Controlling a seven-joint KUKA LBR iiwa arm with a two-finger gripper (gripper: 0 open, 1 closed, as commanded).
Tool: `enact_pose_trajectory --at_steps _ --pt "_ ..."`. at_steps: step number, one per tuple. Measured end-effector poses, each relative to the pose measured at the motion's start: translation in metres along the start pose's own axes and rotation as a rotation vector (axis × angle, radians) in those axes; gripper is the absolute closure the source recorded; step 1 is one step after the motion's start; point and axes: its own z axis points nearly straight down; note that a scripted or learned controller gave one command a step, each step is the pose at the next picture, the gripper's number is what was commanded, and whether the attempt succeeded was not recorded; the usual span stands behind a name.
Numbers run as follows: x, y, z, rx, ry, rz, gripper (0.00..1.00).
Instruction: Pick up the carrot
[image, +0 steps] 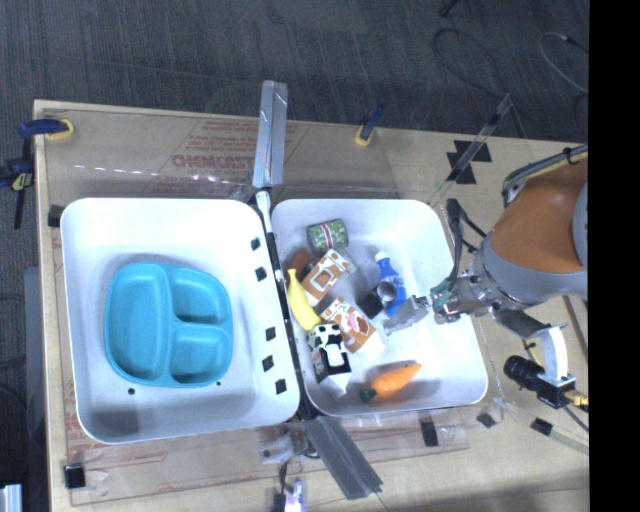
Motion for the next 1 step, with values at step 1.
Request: enact_pose_trajectory --at_steps 1 --pt "0.0024 0.0198 -0.0451 -0.002 -0.001 0.068 0.0"
